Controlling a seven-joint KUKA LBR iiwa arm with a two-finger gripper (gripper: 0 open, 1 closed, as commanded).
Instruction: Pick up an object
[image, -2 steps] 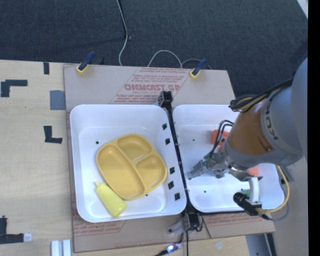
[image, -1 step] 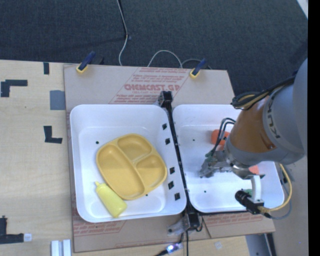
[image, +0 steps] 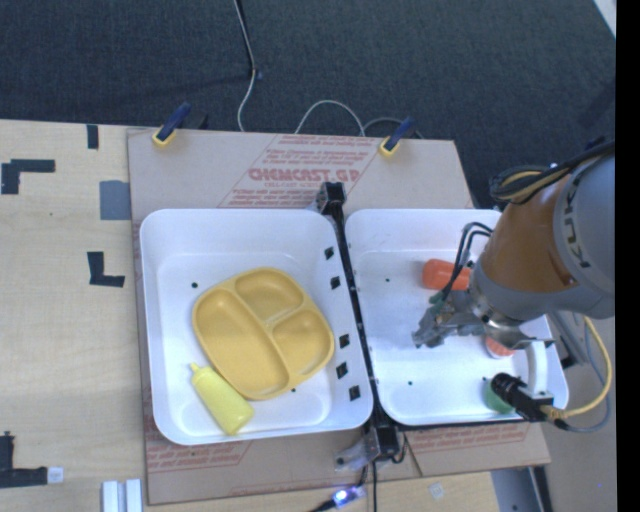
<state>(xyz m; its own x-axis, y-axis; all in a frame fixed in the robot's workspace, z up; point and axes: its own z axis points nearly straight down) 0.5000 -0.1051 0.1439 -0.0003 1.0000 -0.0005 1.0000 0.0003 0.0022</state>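
From my remote seat, the biggest thing I see is the flat brown cardboard sheet (image: 300, 175) with red lettering, clamped at its far edge, under both bins. On it sits the left shallow white plastic bin (image: 160, 300), touching the right shallow white plastic bin (image: 400, 400) along a black divider between them. The grey arm with its orange band (image: 535, 250) reaches over the right bin from the right side. In the left bin lies a yellow three-compartment plastic plate (image: 262, 330), with a small yellow squeeze bottle (image: 222, 398) just beside its near left edge, the two seeming to touch.

In the right bin, an orange rounded object (image: 438, 271) lies near the far side, partly hidden by the arm's cabling. A small orange-red piece (image: 498, 347) peeks out under the wrist, and a green object (image: 497, 396) sits at the bin's near right corner.

The two-finger gripper (image: 432, 333) hangs low over the right bin's floor, beside the orange object and apart from it. Whether the claw is spread or closed, I cannot tell.
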